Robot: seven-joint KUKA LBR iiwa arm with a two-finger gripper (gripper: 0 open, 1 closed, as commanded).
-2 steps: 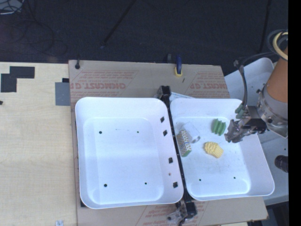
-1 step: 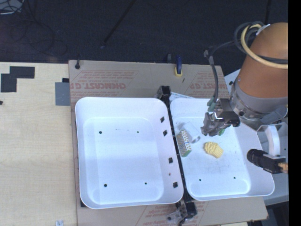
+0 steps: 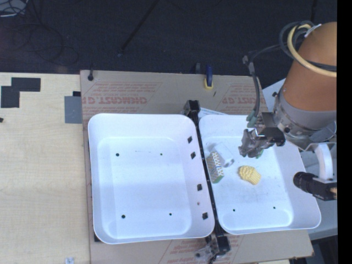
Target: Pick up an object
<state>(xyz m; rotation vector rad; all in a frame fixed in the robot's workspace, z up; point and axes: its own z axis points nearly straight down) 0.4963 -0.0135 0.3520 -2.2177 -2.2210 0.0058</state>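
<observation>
While the arm (image 3: pixel 308 65) reaches in from the right, the pale wooden worktop (image 3: pixel 38 164) on the far left carries a few dark patches. Next comes a brown cardboard sheet (image 3: pixel 143 95) with red print, both bins resting on it. Left bin (image 3: pixel 143 177): white, shallow, bare floor with small dark dots. Black clips (image 3: pixel 199 187) run along the seam between the bins. Right bin (image 3: pixel 258 213): a small striped packet (image 3: pixel 215 166) lies just beside the left wall, tilted lengthwise. Right of it, apart, sits a small yellow lumpy object (image 3: pixel 249 174) on the bin floor. The gripper (image 3: pixel 251 147) hangs above and just behind the yellow object; cannot tell how it stands, and nothing is seen held in it. Orange band and grey wrist at far right.
</observation>
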